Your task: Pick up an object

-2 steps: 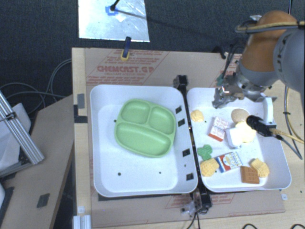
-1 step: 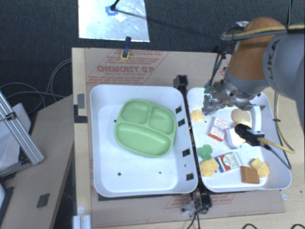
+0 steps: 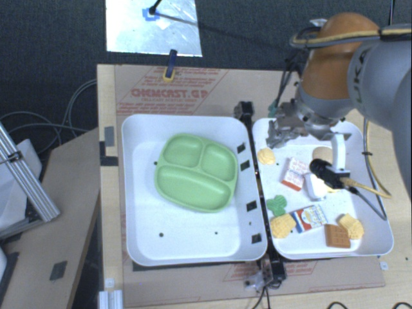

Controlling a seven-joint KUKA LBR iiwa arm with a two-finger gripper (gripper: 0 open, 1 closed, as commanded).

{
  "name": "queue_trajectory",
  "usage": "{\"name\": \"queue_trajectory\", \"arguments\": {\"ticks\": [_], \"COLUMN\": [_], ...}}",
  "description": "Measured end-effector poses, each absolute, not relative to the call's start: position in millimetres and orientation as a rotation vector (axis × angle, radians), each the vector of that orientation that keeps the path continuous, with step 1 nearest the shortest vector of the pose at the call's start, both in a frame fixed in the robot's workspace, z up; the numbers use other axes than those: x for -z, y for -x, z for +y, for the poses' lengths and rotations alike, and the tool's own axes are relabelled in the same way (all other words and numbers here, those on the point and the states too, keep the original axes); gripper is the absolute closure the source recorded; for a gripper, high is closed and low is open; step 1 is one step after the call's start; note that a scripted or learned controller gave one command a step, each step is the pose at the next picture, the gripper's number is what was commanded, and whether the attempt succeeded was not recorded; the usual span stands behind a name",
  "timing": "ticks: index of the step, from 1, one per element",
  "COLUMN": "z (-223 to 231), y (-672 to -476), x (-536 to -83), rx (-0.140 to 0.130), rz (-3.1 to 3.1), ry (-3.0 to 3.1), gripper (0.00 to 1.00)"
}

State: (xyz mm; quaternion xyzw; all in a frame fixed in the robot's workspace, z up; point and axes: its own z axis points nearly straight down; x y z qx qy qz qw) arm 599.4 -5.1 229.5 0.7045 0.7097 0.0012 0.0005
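The gripper hung low over the far left corner of the right bin, at the end of the grey arm that reached in from the right. Whether the tool was spread apart or closed together could not be told from this angle (the wrist body covered most of it), and nothing could be seen clamped in it.

The likeliest target, judging by position, was the small yellow piece, which lay on the bin floor just below and slightly left of the gripper, close to the wall between the two bins. A red-and-white box lay near it to the right, and a green piece sat further toward the front. The rest of the small items were scattered well apart along the front of the same bin. The left bin held a green divided plate.

The main risk looked to be the wall. With the yellow piece so near the bin's edge, a descent slightly off to the left could land on the rim instead of straddling the piece, or could push it tight against the wall, where there was no room to close around it. The piece also looked small and rounded, so a grasp off its middle could squeeze it out sideways. A drift to the right might have nudged the red-and-white box instead, leaving the grasp on neither thing.
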Motion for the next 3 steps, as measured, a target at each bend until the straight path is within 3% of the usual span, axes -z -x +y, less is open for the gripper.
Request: {"name": "queue_trajectory", "arguments": {"ticks": [2, 3], "z": [-21, -13], "y": [-594.6, -582.2], "x": [-227, -229], "rx": [-0.003, -0.001], "rz": [2.221, 2.226], "ry": [-2.220, -2.217], "gripper": [1.00, 1.00]}}
